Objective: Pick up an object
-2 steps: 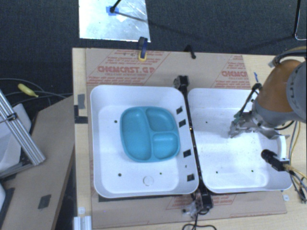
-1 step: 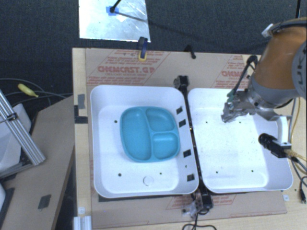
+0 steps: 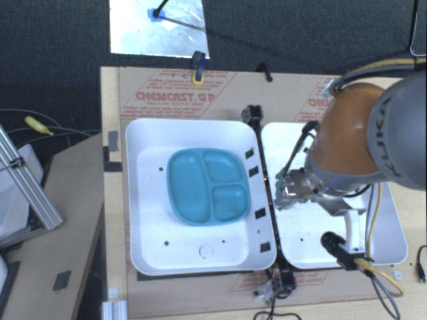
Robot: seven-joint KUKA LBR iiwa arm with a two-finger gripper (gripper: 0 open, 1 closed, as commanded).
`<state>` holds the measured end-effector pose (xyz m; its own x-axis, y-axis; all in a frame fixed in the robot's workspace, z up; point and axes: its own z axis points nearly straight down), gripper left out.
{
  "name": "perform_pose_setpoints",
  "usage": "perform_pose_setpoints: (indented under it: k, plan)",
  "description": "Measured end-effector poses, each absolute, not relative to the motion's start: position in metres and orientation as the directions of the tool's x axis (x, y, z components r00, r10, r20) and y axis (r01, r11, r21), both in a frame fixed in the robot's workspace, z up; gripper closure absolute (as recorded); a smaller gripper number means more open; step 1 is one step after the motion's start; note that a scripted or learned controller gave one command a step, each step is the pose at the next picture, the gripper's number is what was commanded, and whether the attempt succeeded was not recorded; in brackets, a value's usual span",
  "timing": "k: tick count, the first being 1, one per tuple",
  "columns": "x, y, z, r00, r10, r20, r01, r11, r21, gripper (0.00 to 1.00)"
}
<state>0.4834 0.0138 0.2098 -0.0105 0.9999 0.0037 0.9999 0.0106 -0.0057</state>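
Camera view looks down at a slant on two shallow white bins set side by side on a bench lined with printed cardboard. Lying flat in the left bin point(image 3: 143, 179), a little toward its right wall, is a blue divided plate point(image 3: 208, 186) with three compartments: one large at its left and two smaller ones stacked at its right. The KUKA arm point(image 3: 373, 129) reaches in from the right, and its orange band and grey housing hang over the right bin point(image 3: 297, 245). The gripper point(image 3: 285, 191) sits low over the left part of the right bin, just beside the wall shared by both bins, apart from the plate. Whether it is released or clenched I cannot tell; the metal parts there are too small and cluttered. Black and yellow cables point(image 3: 363, 259) trail beneath the wrist.
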Motion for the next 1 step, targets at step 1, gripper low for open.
perform_pose_setpoints:
  k: [1]
  plan:
    - [0.4875, 0.1148, 0.3059, -0.016, 1.000, 0.007, 1.000, 0.016, 0.011, 1.00]
